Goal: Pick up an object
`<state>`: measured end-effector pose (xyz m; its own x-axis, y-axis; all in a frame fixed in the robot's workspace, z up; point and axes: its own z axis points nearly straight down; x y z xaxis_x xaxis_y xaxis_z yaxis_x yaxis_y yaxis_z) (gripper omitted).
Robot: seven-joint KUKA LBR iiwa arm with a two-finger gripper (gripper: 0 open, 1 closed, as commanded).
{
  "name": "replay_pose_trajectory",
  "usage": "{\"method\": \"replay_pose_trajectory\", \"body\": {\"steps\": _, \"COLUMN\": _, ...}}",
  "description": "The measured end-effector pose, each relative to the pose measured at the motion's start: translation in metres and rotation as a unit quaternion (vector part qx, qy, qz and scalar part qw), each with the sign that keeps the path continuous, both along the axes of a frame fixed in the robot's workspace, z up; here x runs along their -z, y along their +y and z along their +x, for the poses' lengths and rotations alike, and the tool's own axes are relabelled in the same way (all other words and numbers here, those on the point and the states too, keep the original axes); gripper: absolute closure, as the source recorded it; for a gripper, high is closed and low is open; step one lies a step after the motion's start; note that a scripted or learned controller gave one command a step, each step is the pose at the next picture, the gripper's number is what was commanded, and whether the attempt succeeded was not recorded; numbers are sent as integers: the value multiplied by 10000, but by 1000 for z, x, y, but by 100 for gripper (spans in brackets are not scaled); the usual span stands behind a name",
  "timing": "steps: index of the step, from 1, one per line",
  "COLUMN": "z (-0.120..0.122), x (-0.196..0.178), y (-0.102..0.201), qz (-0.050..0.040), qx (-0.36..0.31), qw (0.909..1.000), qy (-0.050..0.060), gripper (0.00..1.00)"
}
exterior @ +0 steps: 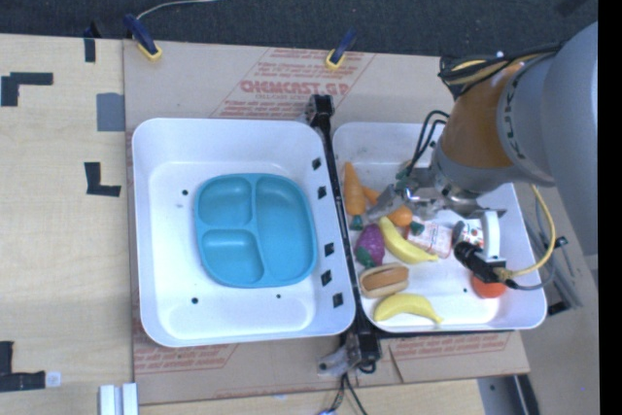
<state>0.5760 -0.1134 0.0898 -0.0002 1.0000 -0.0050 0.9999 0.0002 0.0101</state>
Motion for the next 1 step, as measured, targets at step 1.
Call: {"method": "replay_pose_trajectory", "body": {"steps": 1, "z": 1, "x": -10, "y": -1, "qz": -18, "qx": 1, "qw": 10000, "qy": -20, "gripper": 100}}
